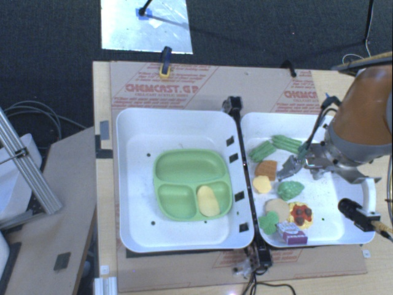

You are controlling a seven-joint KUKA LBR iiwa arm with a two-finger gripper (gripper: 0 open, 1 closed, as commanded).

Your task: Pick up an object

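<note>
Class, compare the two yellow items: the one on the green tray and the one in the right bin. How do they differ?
The yellow piece on the tray is larger and oval; the yellow piece in the right bin is smaller and rounder. The first lies alone in a compartment of the green tray; the second sits crowded among other items. Both are pale yellow.

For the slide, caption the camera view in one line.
KUKA arm's gripper hovers among toy foods in the right bin; a yellow piece sits in the green tray, left bin.
</note>
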